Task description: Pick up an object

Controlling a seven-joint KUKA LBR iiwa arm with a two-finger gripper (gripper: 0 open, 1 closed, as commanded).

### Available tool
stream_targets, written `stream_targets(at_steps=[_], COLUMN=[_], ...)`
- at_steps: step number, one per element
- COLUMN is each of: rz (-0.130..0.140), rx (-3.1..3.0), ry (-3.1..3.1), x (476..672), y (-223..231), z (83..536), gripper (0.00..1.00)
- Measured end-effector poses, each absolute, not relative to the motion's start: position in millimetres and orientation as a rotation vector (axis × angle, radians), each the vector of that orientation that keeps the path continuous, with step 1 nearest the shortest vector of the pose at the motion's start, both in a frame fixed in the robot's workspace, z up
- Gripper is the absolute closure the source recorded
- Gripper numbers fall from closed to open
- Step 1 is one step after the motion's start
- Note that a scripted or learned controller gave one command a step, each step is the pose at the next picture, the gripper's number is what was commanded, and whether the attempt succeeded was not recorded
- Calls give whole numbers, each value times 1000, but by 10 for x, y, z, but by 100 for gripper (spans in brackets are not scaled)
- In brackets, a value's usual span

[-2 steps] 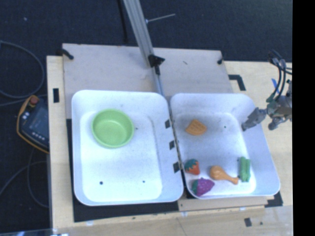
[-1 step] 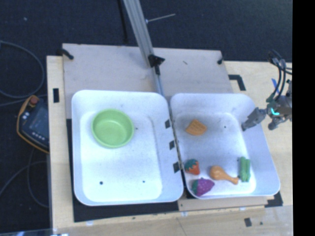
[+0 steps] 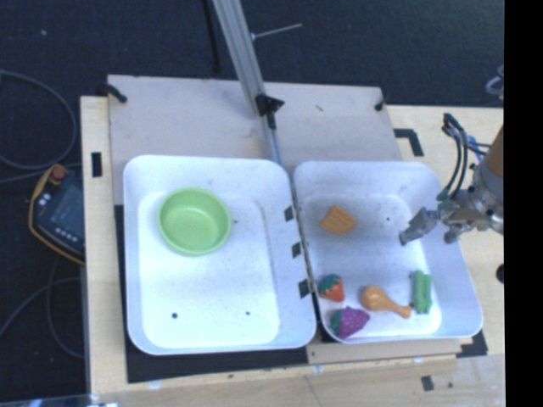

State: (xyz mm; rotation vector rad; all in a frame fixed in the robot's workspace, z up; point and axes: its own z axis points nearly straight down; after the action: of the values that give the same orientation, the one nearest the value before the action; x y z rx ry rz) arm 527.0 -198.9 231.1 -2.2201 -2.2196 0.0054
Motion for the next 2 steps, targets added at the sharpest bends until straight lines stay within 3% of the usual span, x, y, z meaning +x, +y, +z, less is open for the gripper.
stream_targets(at_steps=[2], rz=[5], rx=[-2222], ry=[-2219], x=[5216], y=[-2035], z=[1253], gripper=[0])
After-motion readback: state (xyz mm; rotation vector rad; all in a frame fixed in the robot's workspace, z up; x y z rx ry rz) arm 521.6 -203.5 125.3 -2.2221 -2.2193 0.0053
